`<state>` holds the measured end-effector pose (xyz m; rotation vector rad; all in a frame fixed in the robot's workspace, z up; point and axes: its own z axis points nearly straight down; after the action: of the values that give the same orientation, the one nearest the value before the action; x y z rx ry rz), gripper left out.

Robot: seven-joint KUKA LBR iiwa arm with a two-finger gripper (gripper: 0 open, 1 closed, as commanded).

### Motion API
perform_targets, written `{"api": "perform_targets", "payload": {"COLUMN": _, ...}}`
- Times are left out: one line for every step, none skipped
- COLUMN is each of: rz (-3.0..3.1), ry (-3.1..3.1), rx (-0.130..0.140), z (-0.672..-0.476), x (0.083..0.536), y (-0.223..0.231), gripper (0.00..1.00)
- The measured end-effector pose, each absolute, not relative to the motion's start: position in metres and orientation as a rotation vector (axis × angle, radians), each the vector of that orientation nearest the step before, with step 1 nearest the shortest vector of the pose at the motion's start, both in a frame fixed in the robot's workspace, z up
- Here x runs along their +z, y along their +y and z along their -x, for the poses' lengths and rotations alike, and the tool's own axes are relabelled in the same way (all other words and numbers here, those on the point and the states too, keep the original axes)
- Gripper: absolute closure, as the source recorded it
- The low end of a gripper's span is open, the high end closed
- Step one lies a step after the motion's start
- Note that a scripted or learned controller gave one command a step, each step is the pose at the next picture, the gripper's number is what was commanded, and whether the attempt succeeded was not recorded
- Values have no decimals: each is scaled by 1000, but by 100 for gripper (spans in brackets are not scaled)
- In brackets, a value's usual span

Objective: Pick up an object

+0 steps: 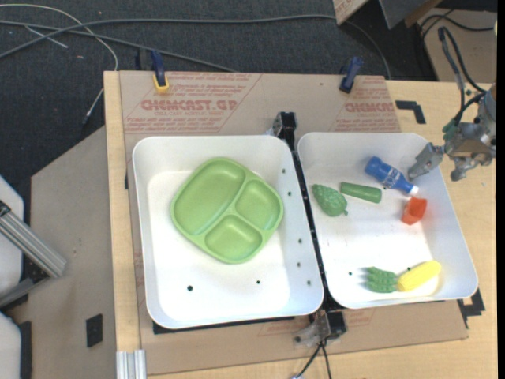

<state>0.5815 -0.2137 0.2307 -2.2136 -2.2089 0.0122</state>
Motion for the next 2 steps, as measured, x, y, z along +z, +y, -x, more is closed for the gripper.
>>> {"api": "perform_targets", "payload": {"rz": 2217, "ry": -2218, "rx": 4, "z": -584, "x": 236, "y": -213, "gripper": 0}}
{"api": "perform_targets", "payload": {"rz": 2215, "ry": -2215, "rx": 6, "z": -587, "x": 189, "y": -218, "gripper": 0}}
